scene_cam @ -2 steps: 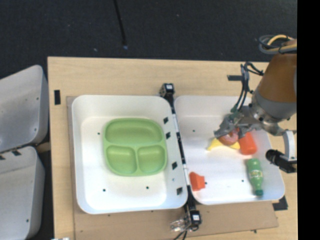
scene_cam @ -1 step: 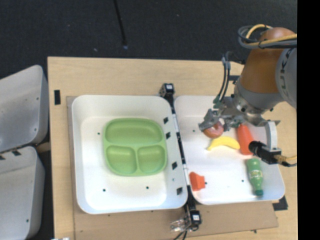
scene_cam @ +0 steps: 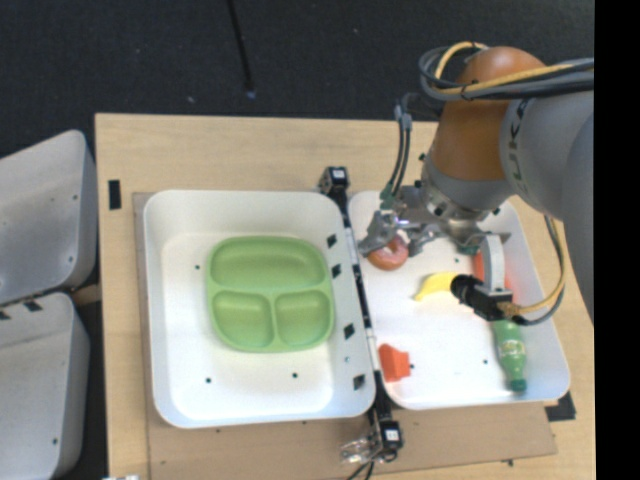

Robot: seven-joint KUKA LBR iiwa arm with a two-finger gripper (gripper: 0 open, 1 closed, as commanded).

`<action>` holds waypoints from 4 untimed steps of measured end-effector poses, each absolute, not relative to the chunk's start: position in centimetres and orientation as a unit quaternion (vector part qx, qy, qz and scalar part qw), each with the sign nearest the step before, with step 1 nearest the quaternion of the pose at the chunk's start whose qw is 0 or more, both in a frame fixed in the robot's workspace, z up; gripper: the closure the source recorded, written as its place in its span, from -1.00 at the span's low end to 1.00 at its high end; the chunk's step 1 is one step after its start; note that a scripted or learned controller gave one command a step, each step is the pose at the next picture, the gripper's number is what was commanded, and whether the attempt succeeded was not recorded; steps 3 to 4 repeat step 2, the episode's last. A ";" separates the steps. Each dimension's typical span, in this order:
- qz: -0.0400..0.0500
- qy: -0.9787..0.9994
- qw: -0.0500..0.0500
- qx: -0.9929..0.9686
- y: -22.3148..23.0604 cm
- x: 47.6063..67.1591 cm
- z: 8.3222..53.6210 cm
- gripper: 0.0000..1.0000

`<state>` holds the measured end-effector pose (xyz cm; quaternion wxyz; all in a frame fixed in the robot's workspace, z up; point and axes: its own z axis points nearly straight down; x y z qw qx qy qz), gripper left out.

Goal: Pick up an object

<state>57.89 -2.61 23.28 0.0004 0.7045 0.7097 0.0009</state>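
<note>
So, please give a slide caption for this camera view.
Arm's gripper above a red object in the right bin.

Grey arm (scene_cam: 520, 118) over right bin (scene_cam: 440, 388), jaws at a reddish object (scene_cam: 388, 256) — green tray (scene_cam: 268, 293) in left bin (scene_cam: 180, 388)

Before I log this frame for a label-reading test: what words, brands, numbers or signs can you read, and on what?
No text can be read in this view.
Green bottle in the right bin: its label band is too small and blurred to read.
Green divided plate in the left bin: plain, no marking visible.
Gripper and arm: no legible lettering.
</note>
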 end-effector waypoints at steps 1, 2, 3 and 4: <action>0.001 0.710 0.001 0.705 2.1 60.7 23.0 1.00; 0.001 0.709 0.001 0.705 6.2 62.2 24.2 1.00; 0.001 0.709 0.001 0.705 6.2 62.2 24.2 1.00; 0.001 0.709 0.001 0.705 6.2 62.2 24.2 1.00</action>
